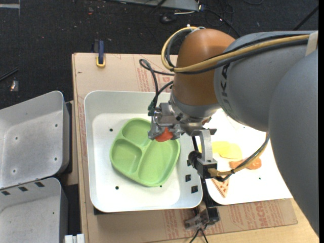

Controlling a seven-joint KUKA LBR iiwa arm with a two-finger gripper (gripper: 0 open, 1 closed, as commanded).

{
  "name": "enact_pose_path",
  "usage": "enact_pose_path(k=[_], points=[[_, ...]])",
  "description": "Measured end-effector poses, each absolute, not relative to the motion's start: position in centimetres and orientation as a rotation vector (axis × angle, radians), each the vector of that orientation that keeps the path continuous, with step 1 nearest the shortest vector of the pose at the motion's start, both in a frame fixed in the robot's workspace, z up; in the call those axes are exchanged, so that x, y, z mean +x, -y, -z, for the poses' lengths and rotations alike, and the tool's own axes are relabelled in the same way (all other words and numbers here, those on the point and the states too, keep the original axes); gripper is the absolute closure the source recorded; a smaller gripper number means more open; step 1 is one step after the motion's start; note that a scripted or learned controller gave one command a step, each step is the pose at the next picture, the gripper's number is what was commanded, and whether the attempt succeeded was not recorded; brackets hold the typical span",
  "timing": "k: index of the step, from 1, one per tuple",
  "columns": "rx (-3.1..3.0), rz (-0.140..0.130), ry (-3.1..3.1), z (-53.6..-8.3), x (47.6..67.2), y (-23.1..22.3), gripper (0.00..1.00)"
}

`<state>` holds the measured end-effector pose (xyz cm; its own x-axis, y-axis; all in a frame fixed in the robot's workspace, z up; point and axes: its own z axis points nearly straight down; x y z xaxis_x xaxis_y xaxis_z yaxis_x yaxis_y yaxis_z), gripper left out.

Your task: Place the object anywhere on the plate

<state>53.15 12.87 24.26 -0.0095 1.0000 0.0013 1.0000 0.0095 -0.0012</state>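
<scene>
I am pinching a small red object [163,135] in my gripper [161,131] over the green plate's [144,158] upper-right rim (probably light, squashy, best held mid-body).

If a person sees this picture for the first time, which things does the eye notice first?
First, the large grey arm with its orange band, reaching in from the right. Below it the end effector hangs over the light green divided plastic plate in the left white bin, with a small red-orange object at its tip. In the right bin lies a flat yellow piece.
</scene>
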Motion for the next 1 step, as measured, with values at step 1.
enact_pose_path(k=[1], points=[[-2.219,-0.001,2.224,-24.26,53.23,-12.49,0.0]])
